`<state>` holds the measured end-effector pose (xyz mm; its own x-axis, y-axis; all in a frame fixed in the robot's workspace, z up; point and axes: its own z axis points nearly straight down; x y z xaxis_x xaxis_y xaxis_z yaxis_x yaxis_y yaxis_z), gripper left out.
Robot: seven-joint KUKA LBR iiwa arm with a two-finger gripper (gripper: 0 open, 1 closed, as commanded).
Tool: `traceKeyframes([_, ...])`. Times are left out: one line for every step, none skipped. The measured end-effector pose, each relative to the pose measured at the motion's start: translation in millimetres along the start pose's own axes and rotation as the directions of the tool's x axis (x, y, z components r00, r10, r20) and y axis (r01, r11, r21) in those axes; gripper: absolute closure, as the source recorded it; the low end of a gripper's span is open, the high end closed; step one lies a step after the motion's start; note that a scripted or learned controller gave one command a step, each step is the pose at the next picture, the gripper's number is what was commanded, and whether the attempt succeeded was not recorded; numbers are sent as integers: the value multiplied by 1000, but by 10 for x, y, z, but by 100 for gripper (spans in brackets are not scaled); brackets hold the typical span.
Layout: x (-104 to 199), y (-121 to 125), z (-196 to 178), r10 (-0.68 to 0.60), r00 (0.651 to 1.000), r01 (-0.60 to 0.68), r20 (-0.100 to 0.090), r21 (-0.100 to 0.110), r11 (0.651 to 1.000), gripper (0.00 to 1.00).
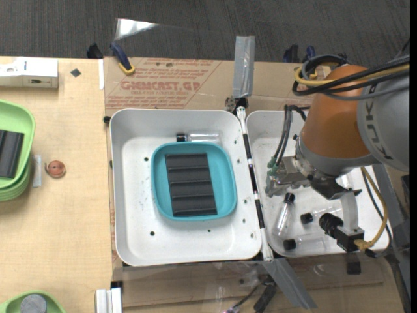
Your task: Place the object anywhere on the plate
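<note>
The big grey arm comes in from the right and bends down over the right bin. Its orange band sits above the wrist, and the gripper hangs low inside that bin, by the bin's left side. The arm hides the tips, so it is not possible to tell if they are apart or together.

A clear marker pen with a black cap lies on the floor of the right bin, just below the gripper. It does not look held.

The teal plate sits in the middle of the left bin. A black ridged block lies on it. Another pen lies just above the plate.
</note>
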<state>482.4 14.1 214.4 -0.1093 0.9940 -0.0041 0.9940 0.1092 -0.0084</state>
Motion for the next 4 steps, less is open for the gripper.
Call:
traceKeyframes([1,0,0,0,1000,0,0,0,1000,0])
traceKeyframes([-18,7,-80,1,1000,-1,2,2,1000,100])
traceKeyframes([-18,7,-80,1,1000,-1,2,2,1000,0])
traceKeyframes([-39,11,-157,2,1000,-2,4,4,1000,100])
